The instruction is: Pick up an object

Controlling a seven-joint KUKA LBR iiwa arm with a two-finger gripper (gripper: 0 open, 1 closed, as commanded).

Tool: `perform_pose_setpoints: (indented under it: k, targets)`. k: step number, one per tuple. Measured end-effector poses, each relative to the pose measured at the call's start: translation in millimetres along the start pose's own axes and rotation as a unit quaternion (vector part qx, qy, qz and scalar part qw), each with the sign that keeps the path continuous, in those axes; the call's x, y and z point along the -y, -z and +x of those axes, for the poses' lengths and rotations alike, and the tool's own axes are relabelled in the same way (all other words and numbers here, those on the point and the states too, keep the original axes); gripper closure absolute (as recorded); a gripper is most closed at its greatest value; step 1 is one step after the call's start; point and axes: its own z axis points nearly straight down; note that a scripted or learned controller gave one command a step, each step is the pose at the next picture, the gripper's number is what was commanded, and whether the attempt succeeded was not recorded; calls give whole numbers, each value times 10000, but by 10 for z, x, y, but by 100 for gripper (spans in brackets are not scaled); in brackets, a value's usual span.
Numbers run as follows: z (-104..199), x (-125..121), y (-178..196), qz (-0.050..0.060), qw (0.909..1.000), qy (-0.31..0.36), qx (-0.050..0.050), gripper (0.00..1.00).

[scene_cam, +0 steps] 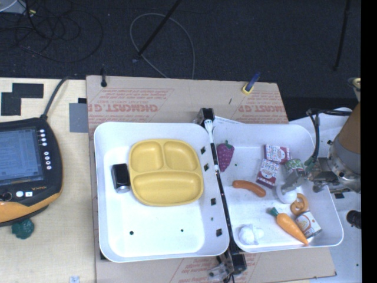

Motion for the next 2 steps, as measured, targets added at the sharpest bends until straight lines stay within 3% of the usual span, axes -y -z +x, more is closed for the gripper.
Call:
perform_pose_setpoints:
  k: [1, 2]
  targets:
    - [275, -560, -910, -5, 10000, -1, 6, 0]
    - [284, -819, -1068, -11, 10000, 6, 3, 0]
